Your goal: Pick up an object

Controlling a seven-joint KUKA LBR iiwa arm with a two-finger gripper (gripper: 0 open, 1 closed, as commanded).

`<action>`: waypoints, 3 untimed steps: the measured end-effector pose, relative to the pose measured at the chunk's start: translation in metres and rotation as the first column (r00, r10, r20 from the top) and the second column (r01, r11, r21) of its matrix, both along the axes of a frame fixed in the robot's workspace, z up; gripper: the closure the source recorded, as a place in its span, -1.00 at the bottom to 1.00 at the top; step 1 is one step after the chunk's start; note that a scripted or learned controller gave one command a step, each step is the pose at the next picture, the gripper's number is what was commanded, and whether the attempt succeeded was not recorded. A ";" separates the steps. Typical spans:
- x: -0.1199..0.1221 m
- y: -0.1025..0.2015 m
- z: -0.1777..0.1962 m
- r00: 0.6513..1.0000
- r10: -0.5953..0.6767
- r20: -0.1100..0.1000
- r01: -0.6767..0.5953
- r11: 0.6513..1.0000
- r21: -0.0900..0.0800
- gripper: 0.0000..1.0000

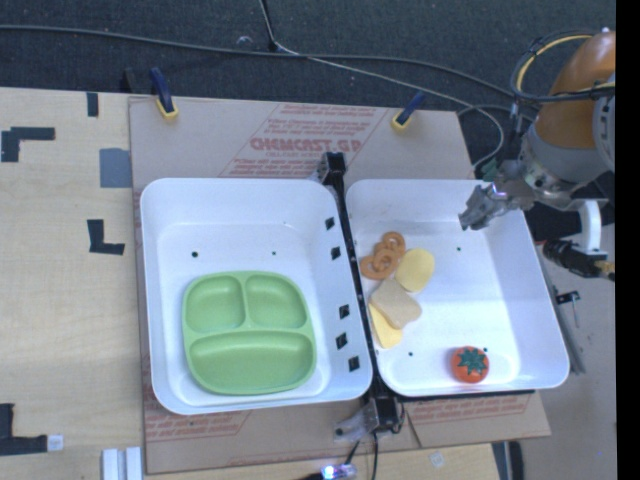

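- the task looks barely begun: nothing can be seen between the fingers of the grey two-finger gripper [486,208], which hangs over the far right part of the shallow white right bin [500,298]. it is too small and dark to say whether it stands open or closed.
- all the candidate objects lie on that bin's floor: a round red toy tomato [469,364] near the front edge, and, close to the divider, two brown pretzel-shaped pieces [384,254], a pale yellow round piece [416,269], a tan bread-like slice [397,304] and a yellow flat slice [383,327] partly under it.
- left to do, in my judgement: descend on one object, close on it and lift.
- the green three-compartment plastic plate [248,331] sits in the shallow white left bin [170,218].
- red print on the brown cardboard sheet [290,138] covering the desk is too blurred to read.
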State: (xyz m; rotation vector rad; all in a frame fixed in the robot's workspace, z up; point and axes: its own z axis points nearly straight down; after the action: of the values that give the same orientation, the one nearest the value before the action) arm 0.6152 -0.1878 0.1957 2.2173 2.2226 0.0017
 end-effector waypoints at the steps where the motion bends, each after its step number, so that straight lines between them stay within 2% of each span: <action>1: 0.001 -0.008 0.061 1.000 -0.001 0.003 0.001 1.000 -0.002 1.00; 2: 0.002 -0.007 0.080 1.000 -0.001 0.000 0.001 1.000 0.000 1.00; 3: -0.003 0.048 0.083 1.000 0.004 -0.002 -0.004 1.000 0.002 1.00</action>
State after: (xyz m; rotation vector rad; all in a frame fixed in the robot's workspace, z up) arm 0.6118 -0.1401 0.2791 2.2153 2.2289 0.0012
